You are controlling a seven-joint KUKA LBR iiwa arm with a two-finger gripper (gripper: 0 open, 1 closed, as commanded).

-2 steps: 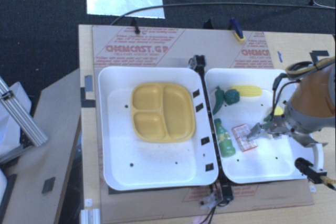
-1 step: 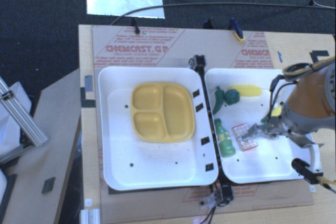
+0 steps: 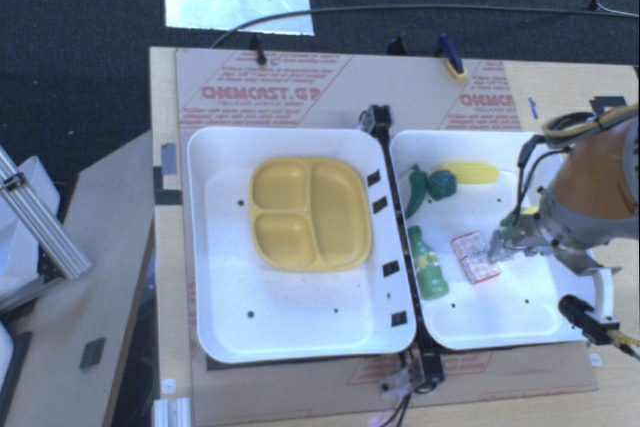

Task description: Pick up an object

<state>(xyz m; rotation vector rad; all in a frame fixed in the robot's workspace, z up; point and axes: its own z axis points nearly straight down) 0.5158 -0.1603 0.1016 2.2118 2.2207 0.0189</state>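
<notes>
Red-and-white packet (image 3: 474, 256) lies in the right bin (image 3: 470, 330), touching the claw (image 3: 503, 246) at its 9 o'clock | claw grip: cannot tell | green bottle (image 3: 428, 265) at 9 o'clock of packet | green pepper (image 3: 430, 185), yellow corn (image 3: 466, 174) at 12 | yellow divided plate (image 3: 306, 213) in left bin (image 3: 225, 320) on desk (image 3: 330, 80)

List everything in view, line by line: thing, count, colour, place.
bins: 2, white, side by side on the bench
divided plate: 1, yellow, left bin
corn cob: 1, yellow, right bin, far side
pepper: 1, dark green, right bin, beside the corn
bottle: 1, green, right bin, near the divider
small packet: 1, red and white, right bin, centre
arm: 1, grey with orange band, over right bin
gripper: 1, beside the packet
</notes>
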